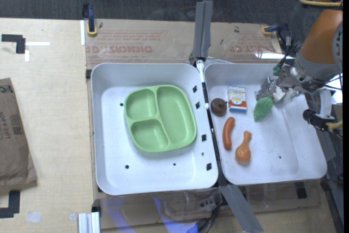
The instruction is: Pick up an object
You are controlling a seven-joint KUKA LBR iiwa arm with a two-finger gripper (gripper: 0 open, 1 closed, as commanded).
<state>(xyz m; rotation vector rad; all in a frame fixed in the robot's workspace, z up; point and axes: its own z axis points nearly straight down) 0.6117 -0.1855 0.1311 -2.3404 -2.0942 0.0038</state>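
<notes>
In the right bin [305, 166], near its upper right corner, the claw [271, 91] hangs just above a green leafy toy [262, 108], its upper end hidden by the metal; pinched or merely touched, I cannot tell. A small box [236, 99], chocolate donut [218, 106], sausage [228, 133] and orange drumstick [243, 148] lie leftward.

left bin [109, 172]: divided plate [161, 117] inside
right bin [283, 163]: carton [236, 99] far; sausage [228, 133], pear [243, 147] near; leafy item [263, 108] right

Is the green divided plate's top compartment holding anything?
Empty. The green divided plate in the left bin shows bare green in all three compartments.
</notes>
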